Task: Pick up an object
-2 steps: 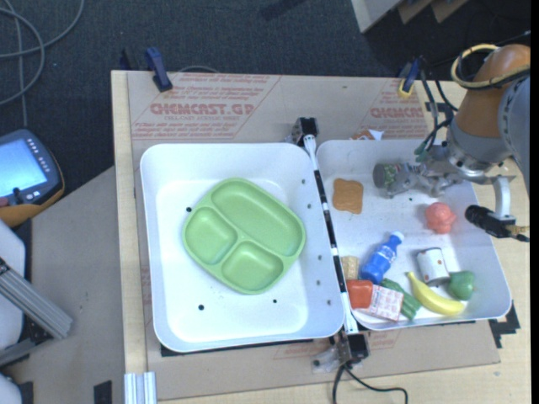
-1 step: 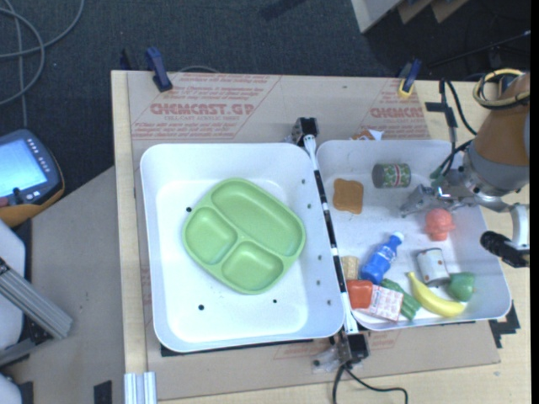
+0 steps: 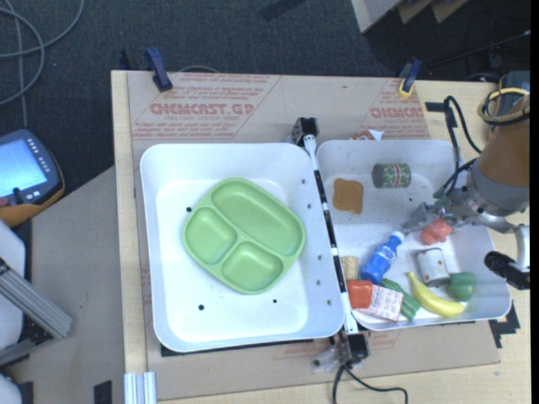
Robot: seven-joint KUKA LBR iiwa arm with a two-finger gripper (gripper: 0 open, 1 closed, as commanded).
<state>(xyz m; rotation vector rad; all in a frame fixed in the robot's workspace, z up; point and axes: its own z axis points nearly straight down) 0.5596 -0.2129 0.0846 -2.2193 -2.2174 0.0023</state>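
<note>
Gripper hangs low over the red object, jaws' gap unclear

Glossy green plastic tray

The arm was cut off by the right edge. Its gripper was blurred, hiding part of a red object beneath. The can label was too small to read.
</note>
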